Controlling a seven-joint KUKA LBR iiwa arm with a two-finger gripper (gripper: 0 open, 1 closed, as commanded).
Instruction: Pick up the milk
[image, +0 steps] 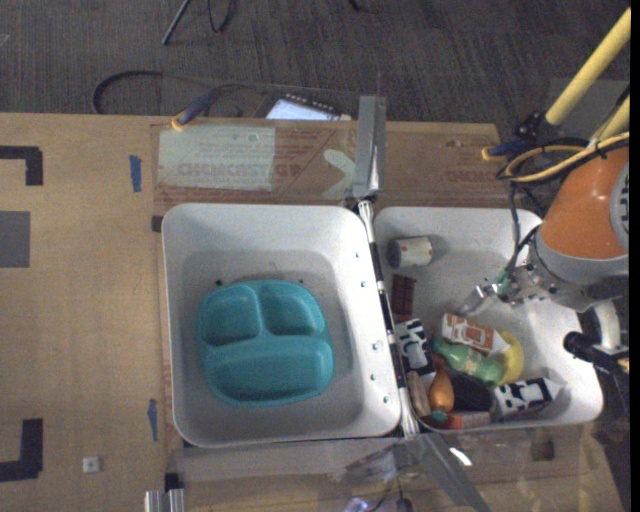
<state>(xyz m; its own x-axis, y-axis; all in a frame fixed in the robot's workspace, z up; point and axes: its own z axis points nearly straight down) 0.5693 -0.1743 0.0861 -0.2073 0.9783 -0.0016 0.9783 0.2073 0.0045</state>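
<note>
Gripper (487, 293) hangs just above-right of milk (474, 333); fingers look spread, nothing held. Descent should be centred on carton, clear of the bottle (470, 361).

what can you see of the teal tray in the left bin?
The teal tray is a divided plate with rounded corners, apparently matte plastic. It has three compartments: two smaller ones along the far side and one wide one on the near side, with nothing visible in them. It lies flat, slightly rotated, on the floor of the left bin, apart from the walls, with nothing touching it.

Two white bins (190, 235), one teal tray (263, 340), two cow-patterned cartons (412, 345).
</note>
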